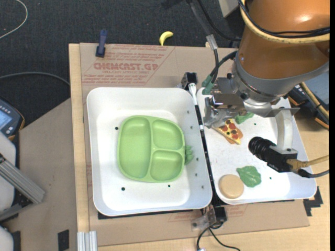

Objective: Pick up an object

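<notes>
My gripper (214, 116) hangs low over the far left corner of the right bin (293, 187), close to the wall shared by the two bins. A toy pizza slice (231, 131) lies just to its right and nearer the front, apart from it as far as I can tell. Partly hidden under the wrist is a small green piece (244, 118). At the front of this bin, a green lettuce leaf (249, 175) sits beside a round tan bun (231, 186). The arm's grey and orange body hides the bin's far right part.
The left bin (102, 140) holds a green divided plate (151, 148) with a small green leafy piece (188, 153) at its right edge. Behind the bins, a yellow banana (166, 36) and a blue clip (101, 43) lie by the cardboard's far edge.
</notes>
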Robot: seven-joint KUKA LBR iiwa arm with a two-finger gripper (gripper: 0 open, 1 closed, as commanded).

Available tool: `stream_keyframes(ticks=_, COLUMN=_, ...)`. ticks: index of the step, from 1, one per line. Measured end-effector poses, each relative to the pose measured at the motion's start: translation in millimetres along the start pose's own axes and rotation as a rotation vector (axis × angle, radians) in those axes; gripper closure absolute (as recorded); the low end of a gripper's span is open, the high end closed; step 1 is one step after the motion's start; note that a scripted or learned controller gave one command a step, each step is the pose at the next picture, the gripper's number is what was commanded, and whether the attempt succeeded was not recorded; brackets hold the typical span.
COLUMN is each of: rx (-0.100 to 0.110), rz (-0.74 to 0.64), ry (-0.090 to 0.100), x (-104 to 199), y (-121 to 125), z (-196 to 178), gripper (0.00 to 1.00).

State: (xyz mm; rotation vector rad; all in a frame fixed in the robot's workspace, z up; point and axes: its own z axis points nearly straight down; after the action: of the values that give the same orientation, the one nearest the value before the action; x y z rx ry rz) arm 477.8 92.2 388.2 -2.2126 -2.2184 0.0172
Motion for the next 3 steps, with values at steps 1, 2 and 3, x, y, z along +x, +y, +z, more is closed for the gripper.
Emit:
stream_keyframes(ticks=1, rx=-0.030, rz=0.005, ry=0.005, x=-23, y=0, z=-127, gripper=1.00)
stream_keyframes(ticks=2, rx=-0.004, rz=0.006, ry=0.001, x=-34, y=1, z=16, gripper=1.00)
stream_keyframes(ticks=3, rx=-0.021, rz=0.001, ry=0.003, x=-27, y=1, z=-63, gripper=1.00)
